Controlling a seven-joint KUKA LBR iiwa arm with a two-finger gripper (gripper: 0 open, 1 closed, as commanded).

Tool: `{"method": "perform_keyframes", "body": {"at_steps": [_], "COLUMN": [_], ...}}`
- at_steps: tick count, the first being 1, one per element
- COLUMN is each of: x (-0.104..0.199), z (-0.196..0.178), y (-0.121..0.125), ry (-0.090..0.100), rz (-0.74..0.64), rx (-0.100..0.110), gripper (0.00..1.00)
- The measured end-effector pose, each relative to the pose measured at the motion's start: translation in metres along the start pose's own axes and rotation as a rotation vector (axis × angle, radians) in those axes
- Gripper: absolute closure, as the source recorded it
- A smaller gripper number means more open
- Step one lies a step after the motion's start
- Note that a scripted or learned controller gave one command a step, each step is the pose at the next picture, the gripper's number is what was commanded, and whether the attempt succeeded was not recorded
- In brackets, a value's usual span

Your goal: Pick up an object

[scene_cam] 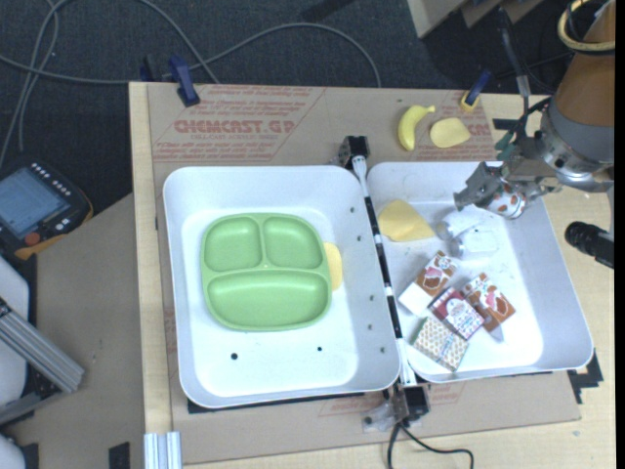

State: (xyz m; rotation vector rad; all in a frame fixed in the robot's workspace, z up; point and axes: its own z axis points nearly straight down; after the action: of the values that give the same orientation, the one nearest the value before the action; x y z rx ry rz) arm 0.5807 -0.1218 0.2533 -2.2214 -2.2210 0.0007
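— Red and white, that small thing at the gripper?
— Yes, a little red-and-white object, sitting right at the fingertips over the upper right part of the right bin. Whether the claw is pinching it or merely above it, I cannot tell.
— What lies near it?
— A white crumpled piece just below the gripper, and a pale yellow wedge towards the bin's left wall. Lower down, a cluster of small printed packets, red, white and checkered, touching one another.
— And the other bin?
— The left bin carries a green divided tray, with a yellow piece peeking out at its right edge.
— Outside the bins?
— A toy banana and a yellow slice rest on the board behind the right bin.
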Motion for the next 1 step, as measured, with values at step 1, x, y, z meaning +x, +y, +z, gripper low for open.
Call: {"method": "perform_keyframes", "body": {"at_steps": [1], "x": [0.0047], "z": [0.1520], "y": [-0.0183], "ry": [0.000], "rz": [0.001], "rx": [-0.002], "gripper": [0.00]}}
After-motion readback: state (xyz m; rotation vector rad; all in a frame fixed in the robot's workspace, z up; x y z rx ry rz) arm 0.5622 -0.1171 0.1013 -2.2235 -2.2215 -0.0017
